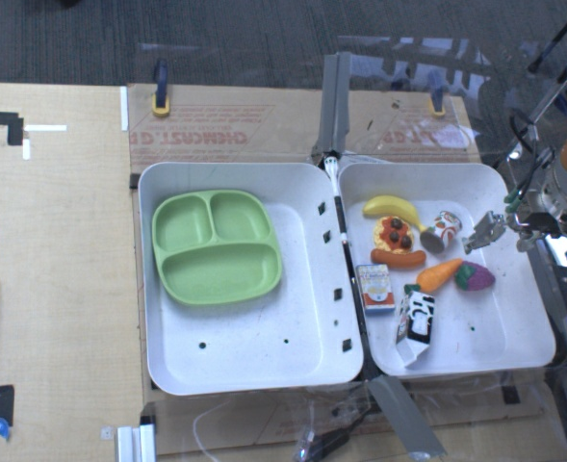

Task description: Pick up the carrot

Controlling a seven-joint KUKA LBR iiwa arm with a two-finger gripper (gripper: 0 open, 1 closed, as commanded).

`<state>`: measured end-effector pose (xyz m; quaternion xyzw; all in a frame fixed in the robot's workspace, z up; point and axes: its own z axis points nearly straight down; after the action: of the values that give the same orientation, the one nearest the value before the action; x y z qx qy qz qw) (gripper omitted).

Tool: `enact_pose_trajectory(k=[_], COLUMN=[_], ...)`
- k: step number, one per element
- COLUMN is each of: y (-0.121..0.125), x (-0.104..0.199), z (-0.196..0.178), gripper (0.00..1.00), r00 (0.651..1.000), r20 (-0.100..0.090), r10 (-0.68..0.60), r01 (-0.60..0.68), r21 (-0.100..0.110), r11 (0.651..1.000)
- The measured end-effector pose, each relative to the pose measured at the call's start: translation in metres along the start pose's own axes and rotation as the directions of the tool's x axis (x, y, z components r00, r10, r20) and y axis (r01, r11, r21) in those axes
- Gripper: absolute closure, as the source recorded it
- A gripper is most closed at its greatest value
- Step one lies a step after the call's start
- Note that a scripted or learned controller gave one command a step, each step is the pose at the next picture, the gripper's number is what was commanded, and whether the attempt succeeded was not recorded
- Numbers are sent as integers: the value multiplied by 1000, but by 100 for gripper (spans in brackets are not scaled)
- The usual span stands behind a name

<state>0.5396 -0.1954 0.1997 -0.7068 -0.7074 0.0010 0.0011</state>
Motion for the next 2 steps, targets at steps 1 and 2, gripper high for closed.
enact_pose_trajectory(k=[1, 2], y=[-13, -12], x=[12, 76], z=[91, 108], gripper=[0, 0], r00=[1000, 999], r20=[7, 1], r10=[18, 40], r01=[-18, -40], r21=[-19, -2], r11=[1000, 999])
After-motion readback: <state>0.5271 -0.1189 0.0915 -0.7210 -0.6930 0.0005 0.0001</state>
